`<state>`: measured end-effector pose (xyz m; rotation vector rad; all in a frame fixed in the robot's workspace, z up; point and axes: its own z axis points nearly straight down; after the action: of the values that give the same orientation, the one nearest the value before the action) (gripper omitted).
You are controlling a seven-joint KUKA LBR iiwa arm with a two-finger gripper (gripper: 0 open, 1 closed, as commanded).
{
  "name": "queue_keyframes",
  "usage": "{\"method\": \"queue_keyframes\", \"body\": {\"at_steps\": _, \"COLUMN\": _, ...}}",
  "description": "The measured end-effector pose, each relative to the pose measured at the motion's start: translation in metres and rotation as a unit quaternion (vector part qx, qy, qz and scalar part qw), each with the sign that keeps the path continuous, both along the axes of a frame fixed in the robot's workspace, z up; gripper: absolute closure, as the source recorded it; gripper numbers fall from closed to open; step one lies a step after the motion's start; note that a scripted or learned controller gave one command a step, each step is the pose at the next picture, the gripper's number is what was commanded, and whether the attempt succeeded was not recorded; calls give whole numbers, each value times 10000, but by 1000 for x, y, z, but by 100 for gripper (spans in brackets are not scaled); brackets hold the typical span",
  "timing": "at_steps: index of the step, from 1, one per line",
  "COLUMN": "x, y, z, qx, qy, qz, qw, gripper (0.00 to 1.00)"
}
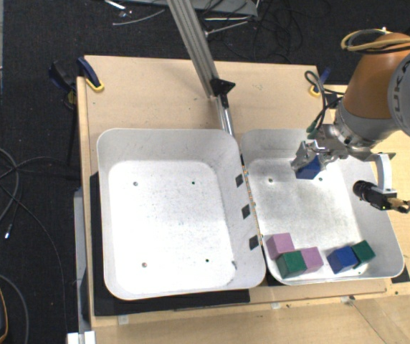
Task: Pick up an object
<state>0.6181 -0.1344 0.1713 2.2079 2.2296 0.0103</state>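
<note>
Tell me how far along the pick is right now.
Done: a blue block sits at the claw, apparently gripped and raised above the right bin. In hand: carrying that block. Left: confirming the hold lasts. Five other blocks, including a pink block and a green block, remain along the bin's near edge.

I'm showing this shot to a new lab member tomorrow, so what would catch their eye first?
Probably the gripper over the far part of the right bin, with a blue block between its fingers, lifted off the floor. Next, the cluster along that bin's near edge: a pink block, a green block, a purple block, a second blue block and a dark green block. The left bin lies beside it.
</note>
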Motion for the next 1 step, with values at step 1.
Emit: {"method": "queue_keyframes", "body": {"at_steps": 1, "x": -8, "y": 89, "z": 25, "qx": 8, "qy": 28, "qz": 4, "qw": 10000, "gripper": 100}}
